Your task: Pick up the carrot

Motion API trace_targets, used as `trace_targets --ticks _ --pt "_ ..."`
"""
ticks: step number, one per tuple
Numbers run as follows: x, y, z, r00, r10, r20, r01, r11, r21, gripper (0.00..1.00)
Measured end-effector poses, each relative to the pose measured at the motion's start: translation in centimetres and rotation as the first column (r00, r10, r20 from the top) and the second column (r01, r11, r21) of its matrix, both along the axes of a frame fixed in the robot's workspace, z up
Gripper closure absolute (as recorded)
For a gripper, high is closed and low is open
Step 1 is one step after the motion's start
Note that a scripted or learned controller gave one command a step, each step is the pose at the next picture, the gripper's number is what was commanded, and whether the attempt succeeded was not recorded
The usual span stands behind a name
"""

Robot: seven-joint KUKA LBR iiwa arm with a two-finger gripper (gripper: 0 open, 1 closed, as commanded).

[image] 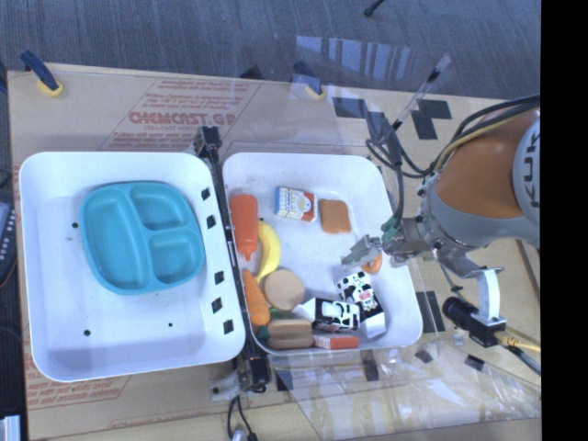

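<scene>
1. Jaws apart or together: I cannot tell, since the gripper [366, 247] is a small grey blur low over the right bin [393, 205], near its right wall.
2. The carrot [256, 299] seems to lie against the bin's left wall, well apart from the gripper, between the banana [268, 249] and the bread [290, 333].
3. Doing this well likely means crossing the bin, lining the jaws up across the carrot's width, and descending clear of the round bun [283, 288] touching it.
4. A small orange bit [375, 264] just beside the gripper is too blurred to identify.
</scene>
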State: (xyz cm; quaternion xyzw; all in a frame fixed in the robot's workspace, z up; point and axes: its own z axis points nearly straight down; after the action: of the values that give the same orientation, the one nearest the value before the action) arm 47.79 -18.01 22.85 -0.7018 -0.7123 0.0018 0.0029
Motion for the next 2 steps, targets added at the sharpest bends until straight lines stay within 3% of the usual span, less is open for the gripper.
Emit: trace_targets --ticks 1,2 --pt "4.6 6.8 -5.7 0.999 -0.035 -0.007 0.036 0.999 0.002 0.00" --pt "8.7 7.0 -2.3 0.989 -0.150 -0.001 0.150 0.989 -0.006 0.00"
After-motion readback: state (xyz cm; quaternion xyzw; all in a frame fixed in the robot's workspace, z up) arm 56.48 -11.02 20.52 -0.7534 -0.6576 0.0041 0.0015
